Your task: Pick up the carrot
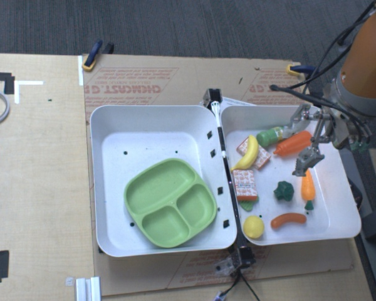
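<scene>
A tan bench [37, 187] sits below a dark grey floor [175, 11], with a sheet of printed cardboard [131, 83] under two white bins set side by side. A blue-and-yellow clamp [92, 54] grips the cardboard's far left corner, and black tape marks [1, 80] lie on the bench at left. The left bin [106, 137] holds one green tray [170, 202] with three compartments, lying near the front. The right bin [338, 212] holds a banana [248, 153], a green bottle [270, 135], two small cartons [245, 185], a broccoli [284, 190], a lemon [254, 227], a sausage [288, 220], a small orange piece [308, 187] near the right wall, and the carrot [293, 143]. The carrot lies raised at the far right of this bin, just beside the bottle. The gripper [313, 144] reaches in from the right; one finger sits at the carrot's far side and the other at its near right end. The fingers bracket the carrot, but firm contact cannot be confirmed.
</scene>
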### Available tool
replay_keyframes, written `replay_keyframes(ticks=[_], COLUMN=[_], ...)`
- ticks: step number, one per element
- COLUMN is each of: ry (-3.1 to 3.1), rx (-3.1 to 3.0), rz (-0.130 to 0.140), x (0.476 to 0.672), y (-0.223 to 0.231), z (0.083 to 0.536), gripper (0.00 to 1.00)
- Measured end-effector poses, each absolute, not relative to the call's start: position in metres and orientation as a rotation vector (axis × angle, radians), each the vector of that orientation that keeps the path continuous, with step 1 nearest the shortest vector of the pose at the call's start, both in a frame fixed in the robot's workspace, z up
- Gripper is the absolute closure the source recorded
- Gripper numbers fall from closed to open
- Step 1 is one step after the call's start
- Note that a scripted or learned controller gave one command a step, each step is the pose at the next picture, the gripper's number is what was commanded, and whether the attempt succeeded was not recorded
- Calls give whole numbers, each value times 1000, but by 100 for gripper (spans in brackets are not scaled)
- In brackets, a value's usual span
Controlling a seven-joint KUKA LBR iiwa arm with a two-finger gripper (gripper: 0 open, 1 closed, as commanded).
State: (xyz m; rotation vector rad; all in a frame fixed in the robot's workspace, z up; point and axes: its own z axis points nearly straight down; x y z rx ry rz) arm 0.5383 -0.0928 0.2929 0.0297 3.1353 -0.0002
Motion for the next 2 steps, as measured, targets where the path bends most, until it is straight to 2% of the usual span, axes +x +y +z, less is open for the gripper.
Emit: replay_keyframes(ticks=[1, 2], ry=[3131, 3126], rx=[-224, -288], rz=[1, 1], x=[539, 558], y=[-135, -172], z=[196, 93], gripper=[0, 0])
